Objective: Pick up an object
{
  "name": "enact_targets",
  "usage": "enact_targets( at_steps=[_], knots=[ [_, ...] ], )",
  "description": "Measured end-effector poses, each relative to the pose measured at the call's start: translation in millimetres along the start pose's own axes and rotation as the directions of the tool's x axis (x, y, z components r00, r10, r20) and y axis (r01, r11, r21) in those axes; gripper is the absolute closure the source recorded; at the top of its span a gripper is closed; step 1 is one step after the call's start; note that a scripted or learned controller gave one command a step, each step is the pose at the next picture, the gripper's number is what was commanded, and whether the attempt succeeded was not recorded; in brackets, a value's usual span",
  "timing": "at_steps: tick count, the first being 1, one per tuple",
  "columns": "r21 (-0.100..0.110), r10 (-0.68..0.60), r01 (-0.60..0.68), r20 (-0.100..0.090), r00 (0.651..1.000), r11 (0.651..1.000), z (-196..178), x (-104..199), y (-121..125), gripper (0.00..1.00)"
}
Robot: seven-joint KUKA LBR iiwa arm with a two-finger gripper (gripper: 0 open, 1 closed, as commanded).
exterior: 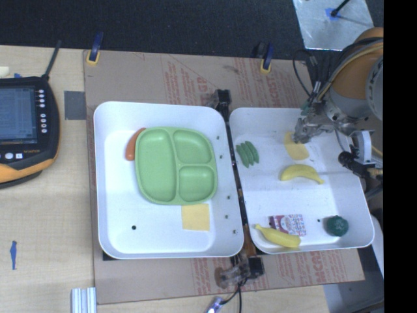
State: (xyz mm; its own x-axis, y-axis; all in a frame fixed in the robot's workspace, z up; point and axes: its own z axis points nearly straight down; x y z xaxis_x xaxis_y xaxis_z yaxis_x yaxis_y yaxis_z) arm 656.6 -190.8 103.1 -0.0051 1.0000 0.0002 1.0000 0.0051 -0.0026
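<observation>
Wooden bench [39, 233] carries two white bins. Nearest in the right bin [352, 188] lie a yellow banana [279, 237] and green ball [337, 225]; farther back, the fingers [301, 134] hover over a yellow slice [297, 151], their state impossible to tell.

At the left edge of the frame a teach pendant [25, 130] with an orange rim lies on the worktop [45, 240]. Brown cardboard [163, 77] covers the middle, held by two blue-and-yellow clamps [95, 47] at its top edge. A grey tape patch [75, 104] sits near the pendant.
</observation>
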Motion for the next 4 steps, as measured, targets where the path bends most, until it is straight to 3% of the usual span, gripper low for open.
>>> enact_targets(
  at_steps=[1, 2, 3, 4],
  knots=[
    [0.0, 0.0, 0.0, 0.0, 1.0, 1.0, 0, 0, 0, 0.0],
    [0.001, 0.001, -0.001, 0.0, 1.0, 1.0, 8, 0, 0, 0.0],
    [0.002, -0.001, 0.001, 0.0, 1.0, 1.0, -3, 0, 0, 1.0],
    [0.002, -0.001, 0.001, 0.0, 1.0, 1.0, -3, 0, 0, 0.0]
  ],
)
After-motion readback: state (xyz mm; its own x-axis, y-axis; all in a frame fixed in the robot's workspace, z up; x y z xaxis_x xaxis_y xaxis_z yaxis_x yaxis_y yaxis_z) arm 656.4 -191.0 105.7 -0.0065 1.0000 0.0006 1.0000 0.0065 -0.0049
